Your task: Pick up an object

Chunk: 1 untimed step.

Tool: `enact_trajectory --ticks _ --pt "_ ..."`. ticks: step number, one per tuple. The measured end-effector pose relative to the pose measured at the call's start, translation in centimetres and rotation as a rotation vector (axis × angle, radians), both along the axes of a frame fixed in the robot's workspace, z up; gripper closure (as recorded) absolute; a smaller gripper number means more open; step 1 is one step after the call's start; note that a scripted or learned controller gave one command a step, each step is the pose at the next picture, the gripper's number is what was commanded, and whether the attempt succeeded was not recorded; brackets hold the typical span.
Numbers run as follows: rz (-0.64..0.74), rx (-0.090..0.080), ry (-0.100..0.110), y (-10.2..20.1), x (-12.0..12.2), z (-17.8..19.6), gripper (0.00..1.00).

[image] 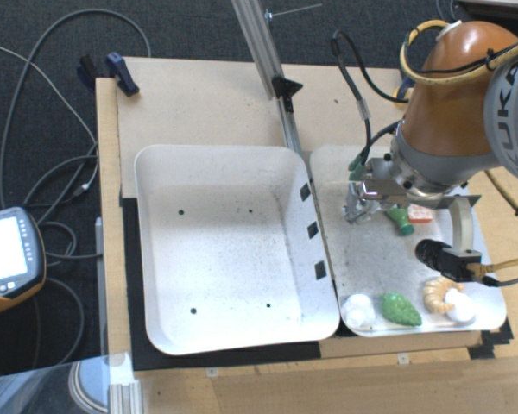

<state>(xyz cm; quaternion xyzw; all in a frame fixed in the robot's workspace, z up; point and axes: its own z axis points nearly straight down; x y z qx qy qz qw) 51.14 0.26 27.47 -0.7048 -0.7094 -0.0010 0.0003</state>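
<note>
- Closest to the camera, three bits sit in a row along the near wall of the right bin (pixel 363 261). There's a white ball (pixel 358 310) in the near corner on the side of the other bin. A green leafy lump (pixel 400 309) is just beside it, and a tan-and-white curled thing (pixel 445 300) is toward the opposite near corner.
- The ball and the leafy lump are super close, but I can't say whether they're actually touching.
- Further back, roughly mid-way up the right bin, a small green piece (pixel 402 223) lies on the bin floor. A flat orange-and-white item (pixel 420 215) is right up against its far side.
- The gripper (pixel 356 207) hangs over that same middle stretch of the right bin, just beside the small green piece and well apart from the near row. Honestly can't tell from this angle if the claw is wide or narrow.
- The left bin (pixel 224 257) butts up against the right bin's side wall, with little black tabs (pixel 312 228) along the join.
- A grey handheld screen (pixel 4 257) lies on the floor, way off from the right bin, out past the left one.
- The arm (pixel 466 84), with its big orange band, looms over the right bin's far outer corner.
- A metal post (pixel 257 37) slants away from the right bin's far wall, starting near the join.
- Farthest off is a blue clamp (pixel 121 72) on the board corner, diagonally opposite the right bin.
</note>
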Motion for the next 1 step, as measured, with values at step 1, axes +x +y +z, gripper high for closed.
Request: enact_trajectory --ticks 1 --pt "0.000 0.001 0.005 5.34 0.22 -1.32 1.00"
